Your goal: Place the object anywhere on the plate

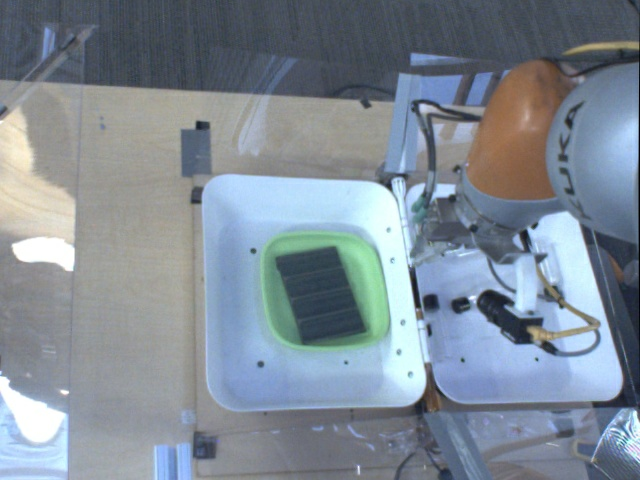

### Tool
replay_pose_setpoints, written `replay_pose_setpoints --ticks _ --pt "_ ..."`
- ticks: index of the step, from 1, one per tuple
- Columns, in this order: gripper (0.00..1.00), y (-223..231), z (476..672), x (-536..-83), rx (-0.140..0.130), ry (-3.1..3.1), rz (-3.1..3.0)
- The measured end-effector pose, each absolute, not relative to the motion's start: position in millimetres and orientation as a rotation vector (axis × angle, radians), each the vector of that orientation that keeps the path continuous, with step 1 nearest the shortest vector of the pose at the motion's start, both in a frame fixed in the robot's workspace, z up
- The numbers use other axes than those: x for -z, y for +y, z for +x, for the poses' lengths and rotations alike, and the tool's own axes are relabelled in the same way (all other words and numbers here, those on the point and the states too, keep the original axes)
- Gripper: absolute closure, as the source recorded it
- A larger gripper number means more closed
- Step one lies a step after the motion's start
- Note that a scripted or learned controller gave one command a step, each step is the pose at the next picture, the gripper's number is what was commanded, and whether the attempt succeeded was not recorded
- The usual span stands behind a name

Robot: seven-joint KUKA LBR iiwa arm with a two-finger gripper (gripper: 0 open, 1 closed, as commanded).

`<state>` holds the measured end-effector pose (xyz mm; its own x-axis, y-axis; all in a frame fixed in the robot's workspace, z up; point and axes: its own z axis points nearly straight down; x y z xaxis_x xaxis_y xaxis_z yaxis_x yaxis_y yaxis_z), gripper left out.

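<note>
Block (pixel 320 295), dark grey and ridged, lies flat on the green plate (pixel 378 278), tilted slightly against the plate's edges and covering most of its floor, with green rim visible all round. Tabletop (pixel 120 268) of pale wood extends left of and beyond the plate. Arm (pixel 540 138), grey with an orange band, stands to the right of the plate and well clear of it. Left white bin (pixel 230 268) carries the plate near its centre. Right white bin (pixel 590 368) adjoins on the plate's right, under the arm's wrist. Pincer (pixel 437 236) sits right of the plate, over the near edge of the right bin, apart from the block; the wrist masks it, so whether it is spread or pressed together cannot be told, and nothing is seen held in it. Small black piece (pixel 460 305) rests on the bin floor right of the plate; too small to identify.
</note>
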<state>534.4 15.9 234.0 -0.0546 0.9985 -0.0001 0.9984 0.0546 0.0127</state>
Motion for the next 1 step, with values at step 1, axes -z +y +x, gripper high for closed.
replay_pose_setpoints --ticks 1 --pt "0.00 15.9 534.4 -233.9 -0.014 2.275 2.154"
